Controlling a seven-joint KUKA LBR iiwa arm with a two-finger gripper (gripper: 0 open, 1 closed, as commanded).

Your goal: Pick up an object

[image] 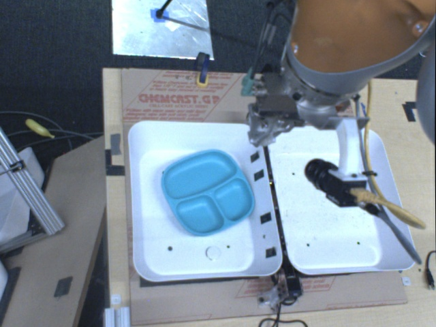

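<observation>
A light blue divided plate point(206, 191) with three compartments lies flat in the middle of the left white bin point(153, 251). My gripper point(261, 133) hangs over the far end of the wall shared by the two bins, above and to the right of the plate and not touching it. Nothing shows between its tips. The grey arm with its orange band fills the upper right and hides the far part of the right bin point(340, 251).
Both bins rest on a cardboard sheet point(177, 97). A shiny metal sheet point(162, 18) lies beyond it, with a small blue and yellow clamp point(202, 69) at its near edge. Aluminium framing point(24, 189) stands at the left.
</observation>
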